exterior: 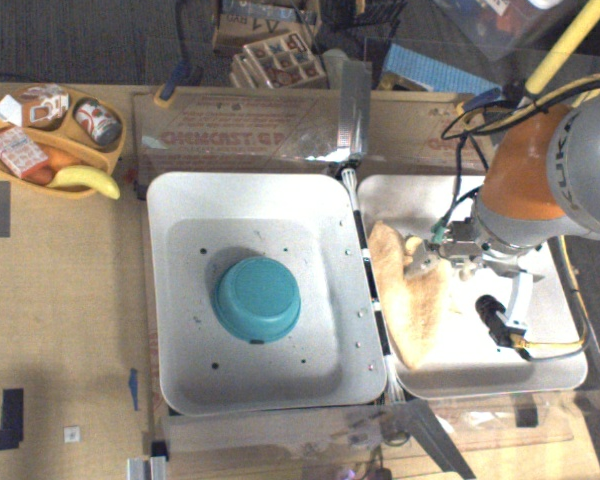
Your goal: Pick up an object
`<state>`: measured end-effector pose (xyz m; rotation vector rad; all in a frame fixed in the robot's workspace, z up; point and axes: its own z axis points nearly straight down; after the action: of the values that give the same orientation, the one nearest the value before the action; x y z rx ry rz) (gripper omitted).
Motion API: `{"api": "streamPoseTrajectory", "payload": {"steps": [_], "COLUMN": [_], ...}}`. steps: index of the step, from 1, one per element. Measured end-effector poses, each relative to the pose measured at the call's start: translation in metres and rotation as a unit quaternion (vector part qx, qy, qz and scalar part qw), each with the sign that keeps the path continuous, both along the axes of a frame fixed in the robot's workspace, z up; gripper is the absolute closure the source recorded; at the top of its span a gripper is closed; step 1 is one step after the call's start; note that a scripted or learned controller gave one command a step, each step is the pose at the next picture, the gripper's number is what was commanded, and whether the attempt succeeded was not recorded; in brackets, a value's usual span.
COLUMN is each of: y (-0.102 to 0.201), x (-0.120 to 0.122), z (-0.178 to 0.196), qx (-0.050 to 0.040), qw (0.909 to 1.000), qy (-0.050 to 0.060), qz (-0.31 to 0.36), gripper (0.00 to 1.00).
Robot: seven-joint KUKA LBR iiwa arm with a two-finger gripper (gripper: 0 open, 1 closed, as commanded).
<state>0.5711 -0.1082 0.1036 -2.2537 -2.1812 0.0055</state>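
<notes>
A teal bowl (pixel 258 298) lies upside down in the middle of the left bin (pixel 180 208). A flat tan, bread-like object (pixel 412 308) stretches along the left side of the right bin (pixel 550 368), reaching from near the divider to the bin's front. My gripper (pixel 432 250) hangs low over the upper part of this tan object, at its right edge, with the grey arm and orange band (pixel 525 173) rising behind it to the right. A small pale lump (pixel 413 244) sits right at the gripper's tip; whether it is held is unclear.
A yellow tray (pixel 0 158) with a banana (pixel 88 179) and snack packs stands on the bench at the far left. Cardboard and boxes lie behind the bins. A yellow pole (pixel 575 28) slants at the upper right.
</notes>
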Motion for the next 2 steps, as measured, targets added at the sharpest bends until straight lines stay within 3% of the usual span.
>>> {"api": "streamPoseTrajectory", "payload": {"steps": [1,2], "y": [0.0091,0.0077], "x": [0.03,0.0313], "z": [-0.0149,-0.0072], "qx": [-0.0015,-0.0002], "qw": [0.9943,0.9945], "qy": [-0.008,-0.009], "qz": [0.106,0.104], "gripper": [0.0,1.0]}}
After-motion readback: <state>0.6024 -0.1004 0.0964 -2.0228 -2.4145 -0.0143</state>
